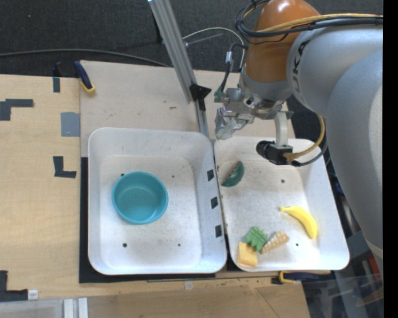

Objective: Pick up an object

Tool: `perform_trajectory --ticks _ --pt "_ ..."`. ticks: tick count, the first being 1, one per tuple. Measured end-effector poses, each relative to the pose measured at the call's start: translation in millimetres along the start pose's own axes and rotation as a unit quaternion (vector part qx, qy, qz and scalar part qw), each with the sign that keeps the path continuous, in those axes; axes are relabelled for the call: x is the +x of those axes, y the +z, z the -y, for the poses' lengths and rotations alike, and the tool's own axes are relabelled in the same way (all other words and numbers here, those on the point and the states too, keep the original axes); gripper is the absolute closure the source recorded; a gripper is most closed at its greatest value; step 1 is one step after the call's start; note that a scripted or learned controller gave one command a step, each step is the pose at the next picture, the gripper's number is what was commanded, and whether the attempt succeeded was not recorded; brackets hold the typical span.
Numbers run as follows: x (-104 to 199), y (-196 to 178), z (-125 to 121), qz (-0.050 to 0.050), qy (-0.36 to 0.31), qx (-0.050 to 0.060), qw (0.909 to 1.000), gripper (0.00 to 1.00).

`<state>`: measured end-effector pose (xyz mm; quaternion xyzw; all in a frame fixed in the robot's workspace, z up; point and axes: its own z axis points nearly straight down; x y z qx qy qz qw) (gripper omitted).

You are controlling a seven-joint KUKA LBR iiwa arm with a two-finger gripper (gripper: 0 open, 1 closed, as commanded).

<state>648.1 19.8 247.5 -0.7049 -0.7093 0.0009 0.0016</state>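
Note:
My gripper (227, 128) hangs over the far left corner of the right bin (323, 186), above the divide between the two bins. Nothing shows between its fingers. A dark green curved piece (233, 174) lies in the right bin, a little nearer the camera than the gripper. A yellow banana (301, 220) rests toward that bin's right side. Near its front edge sit a green leafy toy (255, 236), a tan cone-shaped piece (275, 241) and a yellow wedge (247, 255).
The left bin (102, 186) holds a teal bowl (140, 197). A slanted metal pole (180, 56) rises behind the bins. The large grey arm with its orange band (280, 18) fills the upper right. A black fitting (273, 151) juts over the right bin.

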Motion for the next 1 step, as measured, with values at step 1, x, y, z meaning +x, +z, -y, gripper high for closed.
perform_trajectory --ticks 1 --pt "46.4 -0.4 -4.6 0.001 0.002 -0.001 1.0000 1.00"
